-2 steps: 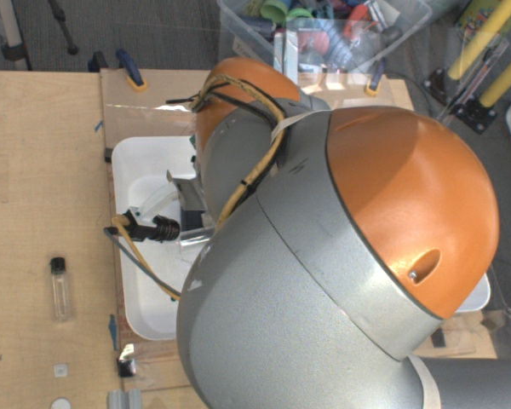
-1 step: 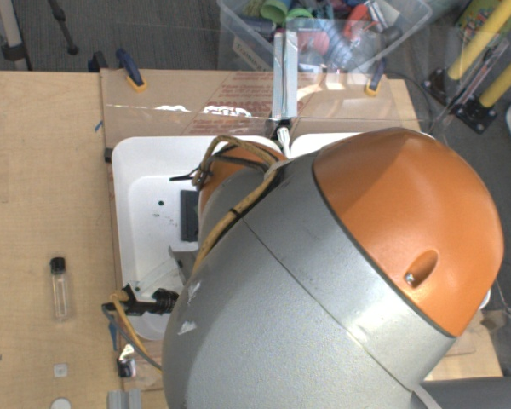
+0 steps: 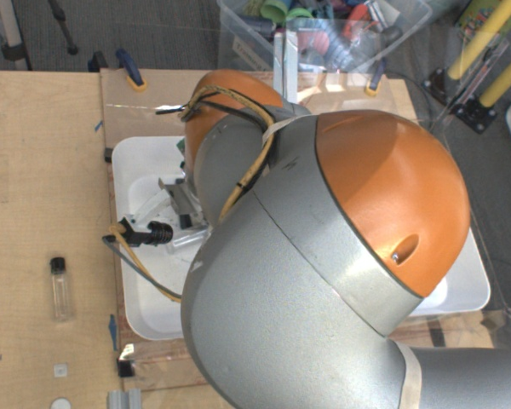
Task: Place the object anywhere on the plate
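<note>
My grey and orange arm (image 3: pixel 341 228) reaches over both bins and hides most of them. Its wrist points down into the left white bin (image 3: pixel 132 173), where the gripper (image 3: pixel 172 211) hangs low over the bin floor with black and yellow cables trailing off to the left. A small green patch (image 3: pixel 180 146) peeks out beside the wrist near the back of that bin; what it belongs to is hidden. Something pale and glossy lies on the bin floor under the gripper, too unclear to name.
A corner of the right white bin (image 3: pixel 475 290) pokes out beyond the arm. A small clear vial (image 3: pixel 60 288) lies on the wooden bench at the left. A clear tub of coloured toys (image 3: pixel 324 11) stands behind the bins. Blue clamps (image 3: pixel 133 73) hold the backboard.
</note>
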You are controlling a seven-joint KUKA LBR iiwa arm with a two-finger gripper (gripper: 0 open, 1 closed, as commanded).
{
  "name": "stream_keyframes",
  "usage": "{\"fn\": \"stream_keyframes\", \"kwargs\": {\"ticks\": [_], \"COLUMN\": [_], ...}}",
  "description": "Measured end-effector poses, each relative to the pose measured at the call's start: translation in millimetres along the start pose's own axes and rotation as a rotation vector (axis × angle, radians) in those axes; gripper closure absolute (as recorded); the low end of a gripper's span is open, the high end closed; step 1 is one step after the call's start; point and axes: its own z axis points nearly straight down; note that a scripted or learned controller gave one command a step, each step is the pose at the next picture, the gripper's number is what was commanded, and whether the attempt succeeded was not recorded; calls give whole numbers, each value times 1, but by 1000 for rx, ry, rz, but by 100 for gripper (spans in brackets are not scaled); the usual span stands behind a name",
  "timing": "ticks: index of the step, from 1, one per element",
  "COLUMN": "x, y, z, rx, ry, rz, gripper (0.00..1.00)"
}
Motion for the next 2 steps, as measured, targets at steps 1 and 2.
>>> {"fn": "stream_keyframes", "kwargs": {"ticks": [1, 2], "x": [-75, -103], "y": [-20, -43], "z": [-78, 1], "rx": [3, -2], "ry": [-19, -7], "rz": [-315, -144], "gripper": [100, 100]}}
